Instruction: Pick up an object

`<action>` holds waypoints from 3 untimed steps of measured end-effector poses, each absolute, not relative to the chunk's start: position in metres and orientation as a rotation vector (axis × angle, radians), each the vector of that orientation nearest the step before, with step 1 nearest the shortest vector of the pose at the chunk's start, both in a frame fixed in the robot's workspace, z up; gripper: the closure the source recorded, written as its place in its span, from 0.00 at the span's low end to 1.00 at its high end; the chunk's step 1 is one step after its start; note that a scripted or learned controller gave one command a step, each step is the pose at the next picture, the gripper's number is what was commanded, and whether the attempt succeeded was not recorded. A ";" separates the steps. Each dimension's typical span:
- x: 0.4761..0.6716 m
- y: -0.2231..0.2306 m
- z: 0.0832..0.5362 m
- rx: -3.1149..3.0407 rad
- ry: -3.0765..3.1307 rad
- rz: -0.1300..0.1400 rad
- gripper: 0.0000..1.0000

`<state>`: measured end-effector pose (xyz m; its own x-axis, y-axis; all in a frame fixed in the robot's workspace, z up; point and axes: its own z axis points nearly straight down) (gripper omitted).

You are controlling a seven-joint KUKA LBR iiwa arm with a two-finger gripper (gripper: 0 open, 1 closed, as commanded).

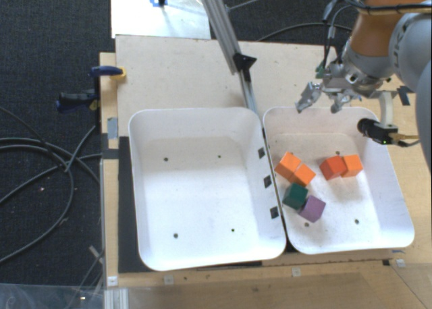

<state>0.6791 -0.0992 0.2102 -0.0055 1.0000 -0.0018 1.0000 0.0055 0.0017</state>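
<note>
No brand, label or writing can be read anywhere in the camera view. The gripper hangs over the far rim of the right bin, its two grey metal fingers spread apart with nothing between them, so it is released and grasps no object. Above it rises the smooth orange band of the arm, with black cables looping around the wrist.

All the blocks lie below the gripper, nearer the camera, on the floor of the right bin. They are small matte cubes with plain faces. Closest beneath it sit two orange blocks touching each other, slightly to its left. Straight below and a little right, a red-orange block touches another orange block. Further down, a dark green block touches a purple block.

Both bins are shallow, glossy white plastic with rounded corners and small dark holes in the floor. The left bin sits well to the gripper's left. A slanted grey metal pole crosses the pale wooden bench to the gripper's left, ending at the bins' shared edge. A blue clamp grips the bench's far left edge.
</note>
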 end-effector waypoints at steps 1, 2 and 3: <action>0.666 -0.109 0.271 2.213 2.220 0.008 0.00; 0.617 -0.089 0.147 2.225 2.227 -0.007 0.00; 0.620 -0.090 0.151 2.218 2.222 0.003 0.00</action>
